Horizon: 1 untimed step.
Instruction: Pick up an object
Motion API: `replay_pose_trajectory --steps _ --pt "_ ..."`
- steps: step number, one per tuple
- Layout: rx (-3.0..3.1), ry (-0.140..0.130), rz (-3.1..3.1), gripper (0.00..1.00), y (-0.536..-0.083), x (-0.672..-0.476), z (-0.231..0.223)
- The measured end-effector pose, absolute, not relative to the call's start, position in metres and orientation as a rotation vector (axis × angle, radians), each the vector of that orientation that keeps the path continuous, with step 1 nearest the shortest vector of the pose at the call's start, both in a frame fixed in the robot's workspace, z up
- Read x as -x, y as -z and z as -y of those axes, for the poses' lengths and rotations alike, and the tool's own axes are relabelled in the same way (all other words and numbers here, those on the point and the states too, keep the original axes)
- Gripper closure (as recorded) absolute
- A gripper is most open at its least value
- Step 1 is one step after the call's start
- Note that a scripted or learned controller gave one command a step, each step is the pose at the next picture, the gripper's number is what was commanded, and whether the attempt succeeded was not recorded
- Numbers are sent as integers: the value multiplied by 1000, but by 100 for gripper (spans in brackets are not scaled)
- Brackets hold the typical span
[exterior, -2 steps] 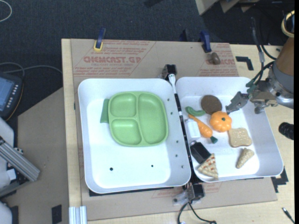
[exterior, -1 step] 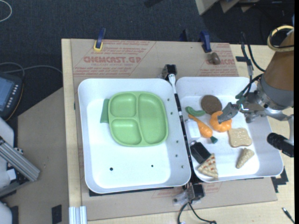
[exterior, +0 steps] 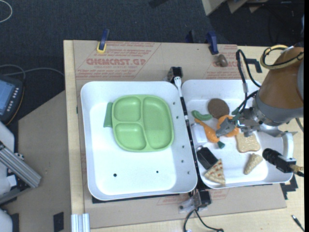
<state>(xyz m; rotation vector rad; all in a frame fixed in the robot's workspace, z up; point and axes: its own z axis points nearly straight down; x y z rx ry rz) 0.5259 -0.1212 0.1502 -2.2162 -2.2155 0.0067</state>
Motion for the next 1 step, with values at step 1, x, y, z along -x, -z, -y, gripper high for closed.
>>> replay_pose_trajectory --steps 1 --pt "2218 -5 2216 0 -104 -518 124"
